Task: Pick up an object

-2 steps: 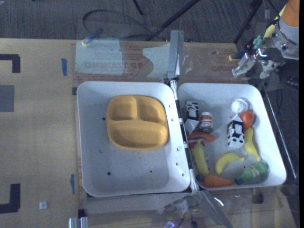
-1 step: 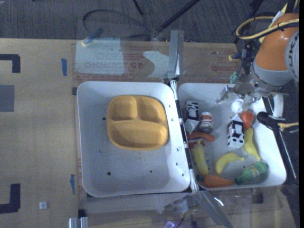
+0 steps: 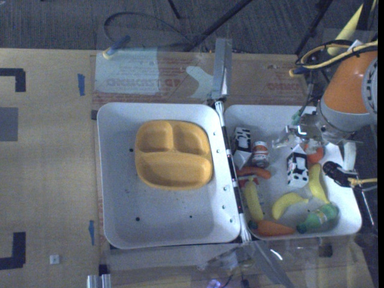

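My arm reaches in from the right, and my tool (image 3: 305,131) hangs over the upper right part of the right bin (image 3: 355,224). From this slanted look down, I cannot tell how my tool is set, and I see nothing held in it.

The things I could take all lie in that right bin. Nearest is a small black-and-white cow-patterned carton (image 3: 297,169), just below and slightly left of my tool, with a bit of orange-red beside it. Its long side runs roughly up and down the view. Just to its right a yellow banana (image 3: 316,182) lies along the same line, and a second banana (image 3: 285,204) curves lower down. Further left sit a small can (image 3: 260,153) and another patterned carton (image 3: 242,139); a carrot (image 3: 275,227) and a green bottle (image 3: 318,218) rest against the near wall.

The left bin (image 3: 114,179) holds a yellow divided plate (image 3: 174,153), well apart from my tool.

I judge the cow-patterned carton the likeliest target: a short move toward the near edge, then down, closing across its narrow width.
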